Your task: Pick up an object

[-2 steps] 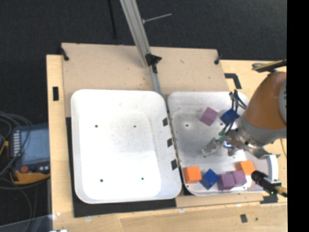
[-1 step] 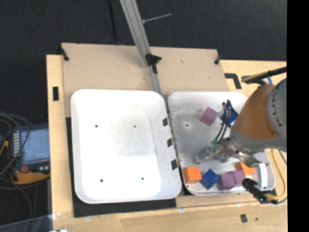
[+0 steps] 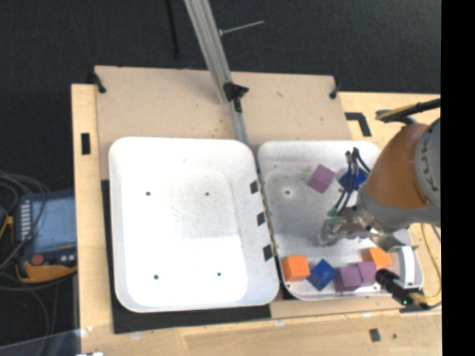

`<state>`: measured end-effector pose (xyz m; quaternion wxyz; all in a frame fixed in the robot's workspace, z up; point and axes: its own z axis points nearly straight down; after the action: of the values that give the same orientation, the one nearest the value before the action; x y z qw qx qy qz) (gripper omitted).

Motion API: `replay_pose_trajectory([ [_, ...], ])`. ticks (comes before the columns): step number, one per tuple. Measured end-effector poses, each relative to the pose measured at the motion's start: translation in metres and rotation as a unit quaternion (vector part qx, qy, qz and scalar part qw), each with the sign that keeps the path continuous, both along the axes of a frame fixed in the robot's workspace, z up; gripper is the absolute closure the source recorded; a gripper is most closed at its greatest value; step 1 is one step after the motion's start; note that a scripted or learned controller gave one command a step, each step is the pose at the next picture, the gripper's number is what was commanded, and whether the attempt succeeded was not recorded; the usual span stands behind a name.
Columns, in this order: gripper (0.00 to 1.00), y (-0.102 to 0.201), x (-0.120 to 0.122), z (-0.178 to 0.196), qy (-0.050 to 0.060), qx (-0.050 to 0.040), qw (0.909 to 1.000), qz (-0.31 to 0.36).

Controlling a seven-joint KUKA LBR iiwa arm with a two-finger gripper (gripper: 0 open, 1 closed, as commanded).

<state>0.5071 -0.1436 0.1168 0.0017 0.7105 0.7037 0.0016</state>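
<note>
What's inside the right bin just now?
The right bin holds purple blocks, orange blocks and a blue block. The arm covers its right side.

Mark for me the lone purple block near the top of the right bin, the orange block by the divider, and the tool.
purple block (image 3: 321,178), camera view, centre of its top face.
orange block (image 3: 296,267), camera view, middle of its top face.
tool (image 3: 335,232), camera view, its lower end above the bin floor.

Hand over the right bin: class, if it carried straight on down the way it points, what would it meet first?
Probably bare floor of the right bin: the hand points down between the upper purple block and the blue block, though depth is unclear.
</note>
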Motion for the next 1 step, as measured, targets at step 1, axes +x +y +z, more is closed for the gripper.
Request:
replay_pose_trajectory([
  [1, 1.0, 0.0033, -0.005, 0.0473, -0.001, -0.0007, 1.0, 0.005],
])
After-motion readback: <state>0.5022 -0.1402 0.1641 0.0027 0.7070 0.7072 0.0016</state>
